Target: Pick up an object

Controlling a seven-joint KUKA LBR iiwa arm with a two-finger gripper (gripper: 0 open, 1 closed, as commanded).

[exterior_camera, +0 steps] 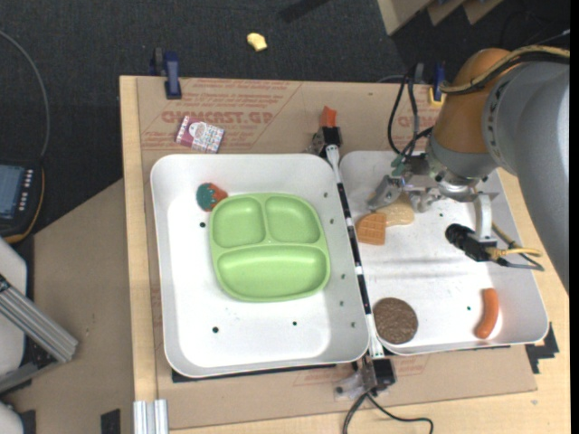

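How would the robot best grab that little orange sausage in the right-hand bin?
Probably from straight above, pinching the sausage across its narrow middle. It lies flat and slim, running nearly top to bottom in the picture, close to the bin's right wall, so sideways approaches look cramped.

Dark carpet floor (81, 25) around cardboard-topped bench (262, 107)

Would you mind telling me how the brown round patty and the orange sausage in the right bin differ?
The brown patty is a flat, dark, speckled disc; the orange sausage is a smooth, slim, elongated piece. The patty lies at the right bin's near-left corner, the sausage towards its near-right edge. Both lie apart from the end effector.
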